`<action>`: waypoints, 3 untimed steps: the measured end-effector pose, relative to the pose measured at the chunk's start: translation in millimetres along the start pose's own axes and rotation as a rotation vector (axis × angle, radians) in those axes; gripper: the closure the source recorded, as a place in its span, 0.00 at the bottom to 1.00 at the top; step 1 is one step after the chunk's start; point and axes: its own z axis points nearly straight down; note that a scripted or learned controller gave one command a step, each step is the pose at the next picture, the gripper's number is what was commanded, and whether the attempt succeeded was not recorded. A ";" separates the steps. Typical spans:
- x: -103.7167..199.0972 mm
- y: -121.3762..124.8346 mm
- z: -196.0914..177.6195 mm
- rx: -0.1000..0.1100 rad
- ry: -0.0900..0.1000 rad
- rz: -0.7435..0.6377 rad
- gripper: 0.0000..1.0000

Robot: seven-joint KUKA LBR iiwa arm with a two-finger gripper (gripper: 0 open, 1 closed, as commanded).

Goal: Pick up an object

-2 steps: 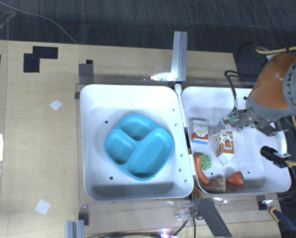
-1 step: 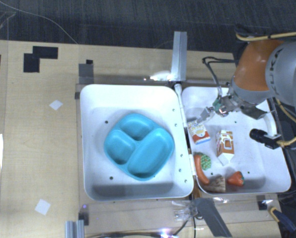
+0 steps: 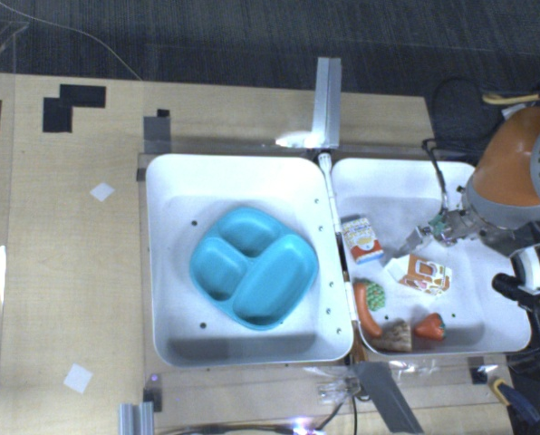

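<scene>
right white bin (image 3: 496, 329) holds arm (image 3: 515, 175), toy food.

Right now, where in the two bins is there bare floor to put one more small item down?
The left bin has bare floor all around the blue divided tray, widest on its left. The right bin is bare along its back wall. Its front is crowded: two cartons, a carrot, a red piece.
</scene>
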 end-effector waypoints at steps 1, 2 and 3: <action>5.1 -22.0 -0.5 -0.002 0.001 0.103 0.00; -1.4 21.8 -62.8 0.001 0.002 -0.248 0.00; 43.0 -40.6 -34.2 0.001 0.002 -0.262 0.00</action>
